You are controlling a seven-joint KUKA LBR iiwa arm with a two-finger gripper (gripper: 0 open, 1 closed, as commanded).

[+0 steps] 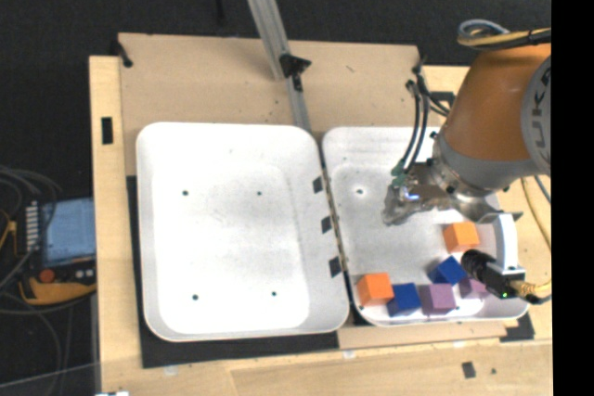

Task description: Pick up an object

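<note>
My gripper (397, 209) hangs over the middle of the right bin (367, 158), under the grey and orange arm that comes in from the right. Nothing shows between its fingers. Several small blocks lie along that bin's near edge: an orange block (375, 287), a blue block (405, 299) and a purple block (438, 298) in a row, with another blue block (450, 270) behind them. A second orange block (460, 236) sits to the right of the gripper, close to the arm. All blocks lie apart from the gripper.
The left bin (232, 227) lies beside the right one, with dark clips along the shared edge. A slanted metal rail (264, 9) rises behind the bins. Cables and a black connector (483, 272) hang at the right bin's near right corner.
</note>
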